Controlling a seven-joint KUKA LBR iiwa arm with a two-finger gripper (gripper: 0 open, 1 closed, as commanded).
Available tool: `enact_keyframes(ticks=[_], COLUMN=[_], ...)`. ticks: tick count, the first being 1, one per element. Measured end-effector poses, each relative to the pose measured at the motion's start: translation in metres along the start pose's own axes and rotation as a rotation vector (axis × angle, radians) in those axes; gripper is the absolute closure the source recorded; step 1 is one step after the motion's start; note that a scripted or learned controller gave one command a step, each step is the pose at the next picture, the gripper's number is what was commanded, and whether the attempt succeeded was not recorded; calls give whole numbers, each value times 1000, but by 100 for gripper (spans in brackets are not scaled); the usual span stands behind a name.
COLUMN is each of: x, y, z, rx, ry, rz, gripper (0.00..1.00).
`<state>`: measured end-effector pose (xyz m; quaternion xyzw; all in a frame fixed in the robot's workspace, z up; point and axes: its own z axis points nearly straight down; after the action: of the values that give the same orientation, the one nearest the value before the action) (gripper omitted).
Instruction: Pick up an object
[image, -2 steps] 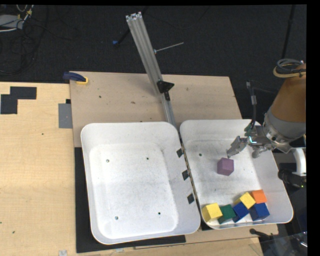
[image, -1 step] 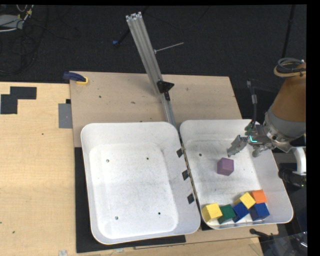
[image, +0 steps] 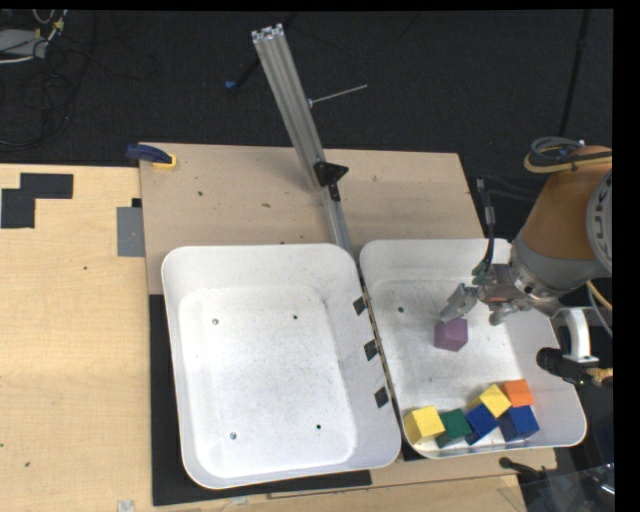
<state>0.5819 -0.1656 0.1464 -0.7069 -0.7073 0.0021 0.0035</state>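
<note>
Purple block: camera view, right bin, mid-floor, apart from the coloured blocks in the near corner. My gripper: fingers spread, just above and beside it, holding nothing. Risk: an off-centre close nudges it aside.

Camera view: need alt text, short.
The gripper hangs over the right bin, just above a purple block. Yellow, green, blue and orange blocks cluster at that bin's near edge.
</note>
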Motion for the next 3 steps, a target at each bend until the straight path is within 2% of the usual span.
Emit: enact_keyframes(ticks=[1, 2, 3], x=[1, 0, -1], y=[0, 0, 1], z=[53, 41, -22], rx=[-2, -3, -11], ry=[1, 0, -2], rz=[2, 7, 0], gripper=[0, 100, 100])
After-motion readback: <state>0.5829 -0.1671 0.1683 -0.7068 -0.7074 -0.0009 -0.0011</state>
